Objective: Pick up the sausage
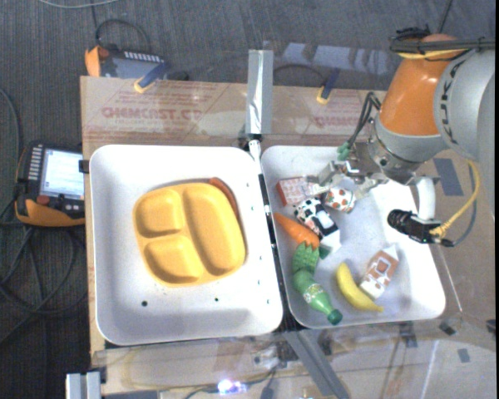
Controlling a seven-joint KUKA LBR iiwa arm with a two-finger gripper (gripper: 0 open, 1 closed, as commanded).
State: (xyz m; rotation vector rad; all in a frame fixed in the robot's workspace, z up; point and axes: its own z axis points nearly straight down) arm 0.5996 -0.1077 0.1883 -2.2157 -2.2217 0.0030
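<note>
Sausage not yet picked up.
The sausage (223, 189) lay beside the yellow tray (190, 231); whether the end effector (343, 181) gripped anything, I could not tell.

I see two shallow white plastic bins (108, 306) — the left one has a yellow plastic tray (190, 231) with a reddish-brown sausage (225, 191) at its edge. In the right one I spot an orange carrot (295, 229), a yellow banana (352, 288), a green bottle (314, 294) and a black-and-white spotted toy (318, 217).
</note>
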